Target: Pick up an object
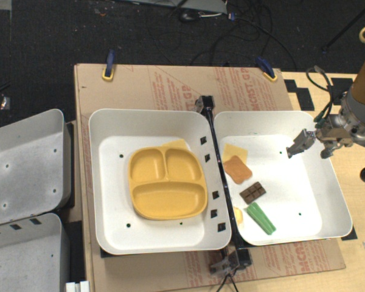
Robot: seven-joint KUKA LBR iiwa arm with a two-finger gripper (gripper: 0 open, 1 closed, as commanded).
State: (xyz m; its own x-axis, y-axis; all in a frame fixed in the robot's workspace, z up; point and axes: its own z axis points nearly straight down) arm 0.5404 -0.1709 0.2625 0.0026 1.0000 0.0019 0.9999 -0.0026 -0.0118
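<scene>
Hovering at the right of the frame, the claw [303, 143] looks spread and holds nothing. The green marker [260, 218] lies lower left; it must travel there and descend.

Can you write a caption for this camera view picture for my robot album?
Robot pincer hovers over the right bin, away from the green stick.

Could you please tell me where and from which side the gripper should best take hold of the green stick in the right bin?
Probably across the middle of the green rounded plastic stick, coming straight down. It lies flat and diagonal on the shallow white right bin, its long sides free, with the brown ridged chocolate-like block apart above it. The gripper should close across its narrow width.
</scene>
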